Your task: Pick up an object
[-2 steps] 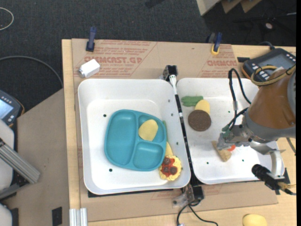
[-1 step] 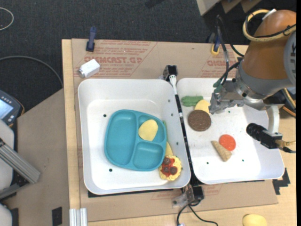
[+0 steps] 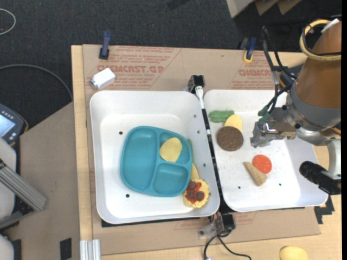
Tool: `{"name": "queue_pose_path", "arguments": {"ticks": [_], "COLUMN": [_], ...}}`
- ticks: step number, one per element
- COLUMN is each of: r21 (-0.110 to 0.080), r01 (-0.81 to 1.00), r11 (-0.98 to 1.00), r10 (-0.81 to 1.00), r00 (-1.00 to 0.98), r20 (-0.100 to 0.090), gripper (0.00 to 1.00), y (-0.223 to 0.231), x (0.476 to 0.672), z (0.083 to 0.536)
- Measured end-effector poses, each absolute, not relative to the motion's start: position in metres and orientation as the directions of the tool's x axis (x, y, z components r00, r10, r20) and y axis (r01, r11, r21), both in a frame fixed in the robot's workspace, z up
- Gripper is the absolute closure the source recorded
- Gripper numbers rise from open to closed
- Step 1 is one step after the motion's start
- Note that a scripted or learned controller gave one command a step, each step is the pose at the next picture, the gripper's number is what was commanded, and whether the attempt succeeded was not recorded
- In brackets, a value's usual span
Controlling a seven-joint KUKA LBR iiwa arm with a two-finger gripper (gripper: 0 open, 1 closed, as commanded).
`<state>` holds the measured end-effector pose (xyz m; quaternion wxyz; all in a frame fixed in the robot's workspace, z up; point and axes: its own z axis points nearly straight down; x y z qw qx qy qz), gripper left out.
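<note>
Now | claw over the right bin, just right of the brown cookie; grip state: cannot tell | cookie: looks light, stiff, flat, likely smooth | hold: across its rim, from above

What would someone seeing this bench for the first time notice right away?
Probably the blue divided tray in the left bin, with a yellow piece in one compartment. Next, the grey and orange arm reaching in from the right, its gripper over the right bin near a brown disc and an orange-topped cone.
</note>
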<state>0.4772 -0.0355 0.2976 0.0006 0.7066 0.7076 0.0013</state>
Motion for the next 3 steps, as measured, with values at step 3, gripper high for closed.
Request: {"name": "queue_pose_path", "arguments": {"ticks": [3], "r21": [0.002], "r01": [1.0], "r11": [-0.006], "r10": [1.0], "r00": [0.006], "r20": [-0.004], "gripper": [1.0], "y": [-0.228], "x": [0.479], "z": [0.252]}}
